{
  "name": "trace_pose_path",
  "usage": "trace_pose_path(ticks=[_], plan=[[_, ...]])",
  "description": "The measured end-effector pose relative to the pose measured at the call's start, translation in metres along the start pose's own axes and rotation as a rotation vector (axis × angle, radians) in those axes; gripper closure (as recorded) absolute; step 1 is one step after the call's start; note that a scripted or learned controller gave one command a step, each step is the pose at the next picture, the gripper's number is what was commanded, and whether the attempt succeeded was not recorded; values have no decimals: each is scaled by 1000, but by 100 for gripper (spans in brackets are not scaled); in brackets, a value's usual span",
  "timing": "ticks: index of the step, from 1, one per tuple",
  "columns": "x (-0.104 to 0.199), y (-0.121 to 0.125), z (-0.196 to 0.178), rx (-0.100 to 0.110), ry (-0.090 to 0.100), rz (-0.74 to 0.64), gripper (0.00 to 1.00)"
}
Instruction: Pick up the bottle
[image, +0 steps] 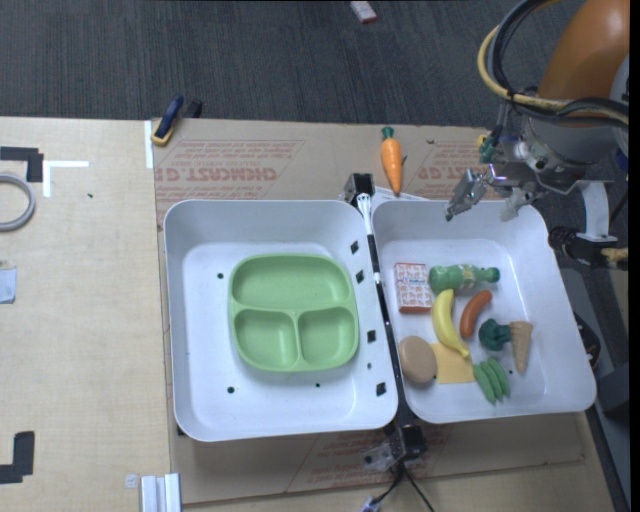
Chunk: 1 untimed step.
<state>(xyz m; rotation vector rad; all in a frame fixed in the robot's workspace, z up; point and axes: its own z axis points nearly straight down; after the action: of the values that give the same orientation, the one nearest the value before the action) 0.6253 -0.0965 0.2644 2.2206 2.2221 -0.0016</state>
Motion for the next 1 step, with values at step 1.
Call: trace_pose_path(ticks=[1], plan=[[0, 0, -9, 0, -1, -1, 100]])
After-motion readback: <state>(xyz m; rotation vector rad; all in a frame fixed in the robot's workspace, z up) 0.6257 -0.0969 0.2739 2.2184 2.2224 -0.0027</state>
